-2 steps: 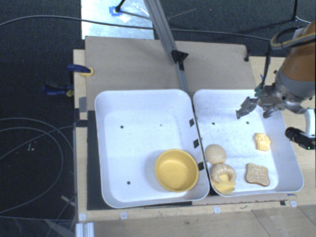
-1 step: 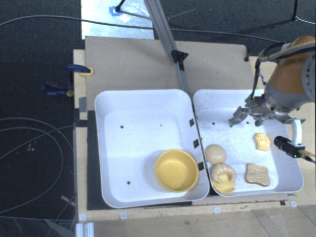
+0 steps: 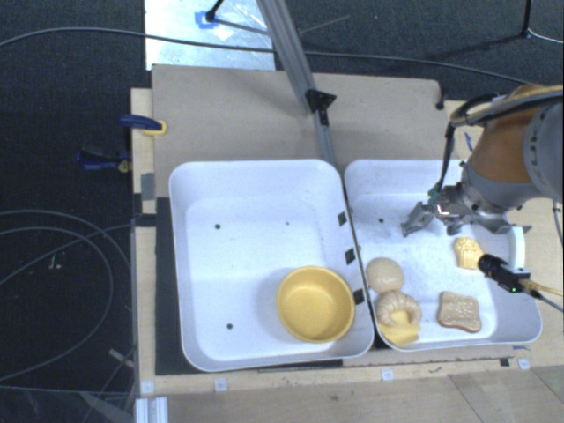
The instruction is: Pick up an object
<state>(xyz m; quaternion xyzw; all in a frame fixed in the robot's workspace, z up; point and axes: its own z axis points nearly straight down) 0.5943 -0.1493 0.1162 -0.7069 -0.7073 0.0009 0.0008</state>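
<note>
Hovering over the right bin [image 3: 529, 324], the gripper [image 3: 425, 217] has its fingers spread and nothing between them. The round bun [image 3: 384, 274] lies near the bins' shared wall, probably light, firm toy food; gripping across its middle looks safest.

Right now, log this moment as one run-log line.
tool: over right bin, nothing visibly held | right bin: round bun, croissant, toast | left bin: yellow bowl
</note>
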